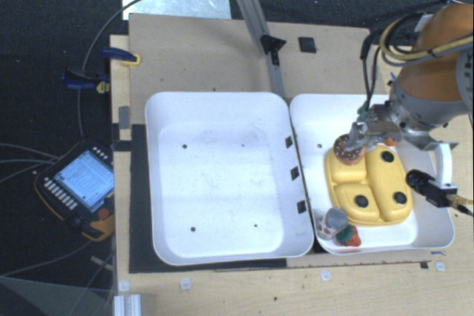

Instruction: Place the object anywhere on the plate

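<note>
A yellow plate [370,185] with several compartments lies in the right bin [315,122]. A small round brown object with a pale speckled top [346,149], like a doughnut, rests at the plate's far left corner. My gripper [362,134] hangs directly over that object's right side, touching it or just above it. The grey wrist and the orange band [437,37] reach in from the right and hide part of the bin's far right area.
A small grey piece [336,219] and a red and green piece [348,235] lie at the right bin's front left corner, beside the plate. The left bin [159,159] stands beside it. A black cable connector [429,189] hangs over the plate's right side.
</note>
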